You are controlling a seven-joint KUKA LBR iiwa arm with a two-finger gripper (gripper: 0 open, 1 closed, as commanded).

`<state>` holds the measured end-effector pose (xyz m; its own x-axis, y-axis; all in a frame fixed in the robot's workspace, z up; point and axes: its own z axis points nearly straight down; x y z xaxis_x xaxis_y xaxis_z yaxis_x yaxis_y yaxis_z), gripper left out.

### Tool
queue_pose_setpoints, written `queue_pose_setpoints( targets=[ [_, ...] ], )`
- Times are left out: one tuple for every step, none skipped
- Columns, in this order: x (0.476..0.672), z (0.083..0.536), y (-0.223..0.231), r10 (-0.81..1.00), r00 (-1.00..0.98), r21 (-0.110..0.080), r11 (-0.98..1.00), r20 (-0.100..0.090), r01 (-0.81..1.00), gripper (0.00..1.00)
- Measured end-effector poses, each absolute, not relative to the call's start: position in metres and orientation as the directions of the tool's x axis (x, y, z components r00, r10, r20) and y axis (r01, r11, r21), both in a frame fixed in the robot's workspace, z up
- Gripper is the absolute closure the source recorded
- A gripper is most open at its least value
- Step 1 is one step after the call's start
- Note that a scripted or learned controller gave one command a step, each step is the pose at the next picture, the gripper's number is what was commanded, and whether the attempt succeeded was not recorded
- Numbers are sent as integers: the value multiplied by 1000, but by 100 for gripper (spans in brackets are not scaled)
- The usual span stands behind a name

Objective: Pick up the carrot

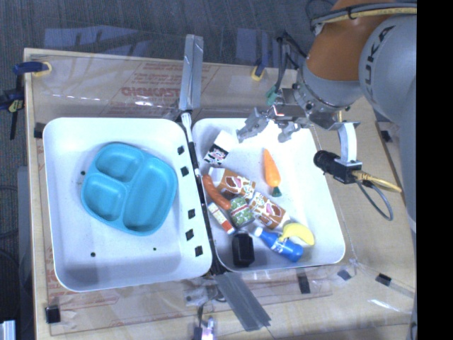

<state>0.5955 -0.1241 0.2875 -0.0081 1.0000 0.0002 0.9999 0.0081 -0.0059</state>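
The gripper (270,127) hung with fingers spread wide, holding nothing — the carrot (271,168) lay just below, long axis near-vertical in frame.

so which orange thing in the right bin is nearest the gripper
The carrot, lying alone just below the gripper; the other orange stick lies lower left in the pile.

The arm (386,55) enters from the right of the view, its grey body descending toward the wrist, with the orange band (347,37) above the wrist. The gripper (269,128) is suspended at the wrist's left end. Its two fingers (249,129) are spread apart, with nothing between them.
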Motion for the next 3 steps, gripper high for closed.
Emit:
queue_pose_setpoints(
  targets=[
    [605, 154, -165, 998, -65, -6, 65, 0, 998, 0],
    [589, 108, -206, 1000, 18, 24, -18, 4, 1000, 0],
    [632, 94, -208, 1000, 11, 2, -11, 0, 1000, 0]
  ],
)
